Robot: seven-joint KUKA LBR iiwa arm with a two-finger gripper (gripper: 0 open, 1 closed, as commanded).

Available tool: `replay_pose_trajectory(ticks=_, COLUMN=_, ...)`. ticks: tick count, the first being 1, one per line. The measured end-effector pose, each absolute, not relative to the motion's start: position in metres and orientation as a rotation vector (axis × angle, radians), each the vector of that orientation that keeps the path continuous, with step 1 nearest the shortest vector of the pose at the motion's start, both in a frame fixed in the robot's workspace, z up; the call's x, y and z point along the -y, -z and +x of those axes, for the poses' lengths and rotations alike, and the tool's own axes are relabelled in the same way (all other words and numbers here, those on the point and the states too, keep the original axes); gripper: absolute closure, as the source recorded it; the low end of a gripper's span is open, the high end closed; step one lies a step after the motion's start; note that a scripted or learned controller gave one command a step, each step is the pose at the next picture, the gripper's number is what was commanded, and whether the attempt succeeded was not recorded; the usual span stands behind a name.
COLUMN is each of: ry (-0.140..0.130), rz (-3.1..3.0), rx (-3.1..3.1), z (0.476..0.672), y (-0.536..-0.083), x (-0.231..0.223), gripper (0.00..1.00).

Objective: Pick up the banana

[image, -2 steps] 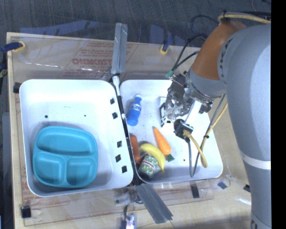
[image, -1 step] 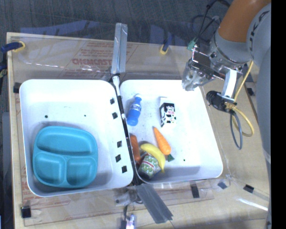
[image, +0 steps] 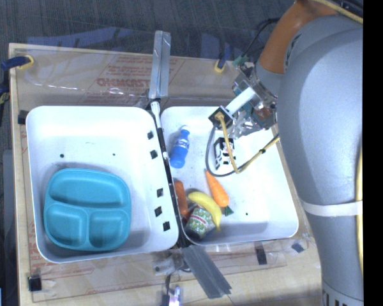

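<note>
**Banana Untouched, Arm Poised Above the Right Bin**

While the big grey arm with its orange band [image: 319, 107] filled the right of the camera view, its wrist hung over the far part of the right-hand shallow white bin [image: 268, 203], and nothing of the task looked done. The wooden desk [image: 83, 75] carried both bins side by side. The left shallow white bin [image: 83, 123] held a turquoise plastic tray with three compartments [image: 87, 208], lying toward its near left corner.

The gripper [image: 233, 132] sat among looping cables, well apart from the fruit; whether the jaws were spread or closed could not be told from this slant, and nothing showed between them.

In the right bin a small blue plastic bottle [image: 179, 146] lay near the divider. Nearer the front, the yellow curved banana [image: 205, 204] rested on the bin floor, pressed into a cluster: an orange carrot [image: 217, 188] just beside it on the right, a second orange carrot [image: 180, 197] against the divider on its left, and a green printed packet [image: 201, 220] touching it at the front.

Its long axis ran diagonally, from upper left toward lower right in the view, one tip pointing at the divider, the other toward the bin's front right. By my judgement, the whole approach, descent and grasp remained.
</note>
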State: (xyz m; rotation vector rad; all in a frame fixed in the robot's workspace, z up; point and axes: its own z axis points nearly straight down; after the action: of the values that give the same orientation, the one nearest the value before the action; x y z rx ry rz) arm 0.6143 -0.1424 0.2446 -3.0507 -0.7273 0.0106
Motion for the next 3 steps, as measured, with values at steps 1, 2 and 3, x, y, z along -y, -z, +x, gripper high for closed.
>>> replay_pose_trajectory(ticks=1, ry=-0.003, rz=-3.115, rx=0.394, z=0.608, y=-0.356, x=0.192, gripper=1.0)
replay_pose_trajectory(ticks=2, ry=-0.003, rz=-3.119, rx=0.356, z=0.651, y=-0.442, x=0.203, gripper=1.0)
replay_pose_trajectory(ticks=3, ry=-0.01, rz=-3.118, rx=0.341, z=0.638, y=-0.262, x=0.187, gripper=1.0)
